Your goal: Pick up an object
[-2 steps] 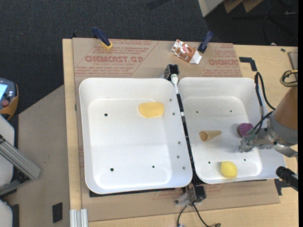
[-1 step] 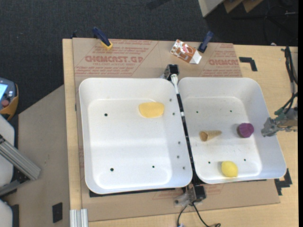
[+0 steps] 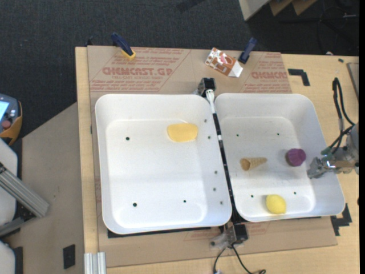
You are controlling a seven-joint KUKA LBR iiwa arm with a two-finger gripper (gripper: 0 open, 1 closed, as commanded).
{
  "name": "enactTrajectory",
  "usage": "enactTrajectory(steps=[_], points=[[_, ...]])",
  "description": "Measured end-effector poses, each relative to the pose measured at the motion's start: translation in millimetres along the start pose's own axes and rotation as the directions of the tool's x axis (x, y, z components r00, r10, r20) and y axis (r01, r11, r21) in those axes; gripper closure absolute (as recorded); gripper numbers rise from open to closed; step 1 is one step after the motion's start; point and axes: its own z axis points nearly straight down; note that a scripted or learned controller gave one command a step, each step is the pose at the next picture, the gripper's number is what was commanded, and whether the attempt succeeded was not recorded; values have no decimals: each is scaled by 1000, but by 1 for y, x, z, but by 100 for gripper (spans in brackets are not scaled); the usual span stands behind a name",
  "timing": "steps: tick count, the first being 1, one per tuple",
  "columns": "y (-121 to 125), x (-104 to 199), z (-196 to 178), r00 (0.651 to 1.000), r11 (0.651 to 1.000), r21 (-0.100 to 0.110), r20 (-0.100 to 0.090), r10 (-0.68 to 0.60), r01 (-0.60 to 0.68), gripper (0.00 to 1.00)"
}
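Left bin point(image 3: 108, 170): 1 flat yellow piece point(image 3: 182, 132) toward its far edge, right of centre. Right bin point(image 3: 251, 103): 1 tan cone point(image 3: 253, 163) near the middle; 1 yellow lemon-like object point(image 3: 276, 204) by the near edge; 1 purple object point(image 3: 295, 157) toward the right edge. Gripper point(image 3: 320, 168) at that bin's right rim, just beside the purple object, nothing seen between its fingers; whether they stand apart or together cannot be told.

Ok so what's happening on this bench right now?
A robot arm's claw sits over the right edge of the right bin, holding nothing visible. That bin has a purple ball, a small cone and a yellow lemon. The left bin holds a flat yellow piece.
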Motion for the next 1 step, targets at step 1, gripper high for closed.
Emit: enactTrajectory(steps=[1], points=[[1,0,-14,1000,1000,-8,4,-2,2,100]])
